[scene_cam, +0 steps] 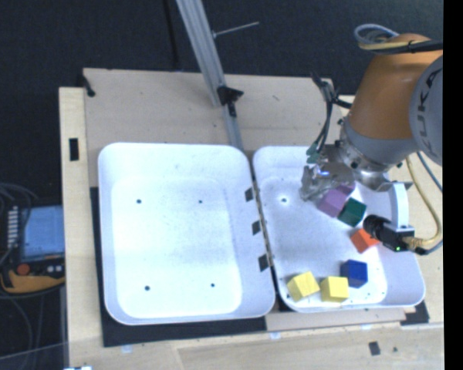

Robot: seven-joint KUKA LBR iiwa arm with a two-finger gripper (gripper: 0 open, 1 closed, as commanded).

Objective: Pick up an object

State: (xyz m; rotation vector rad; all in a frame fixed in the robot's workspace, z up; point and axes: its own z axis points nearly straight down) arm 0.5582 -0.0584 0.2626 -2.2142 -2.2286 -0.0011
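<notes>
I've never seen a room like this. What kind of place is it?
Probably a robot lab. A robot arm reaches over two white bins, toy blocks lie in one, and cables trail beside the bench.

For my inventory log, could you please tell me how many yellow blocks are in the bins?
2, both at the near edge of the right bin: one yellow block and a second beside it. The arm may hide others.

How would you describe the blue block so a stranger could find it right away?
Look at the right-hand white bin, nearer the arm. Go to its front edge, where two yellow blocks sit side by side. The blue block lies just right of them, the only blue thing in that bin.
</notes>
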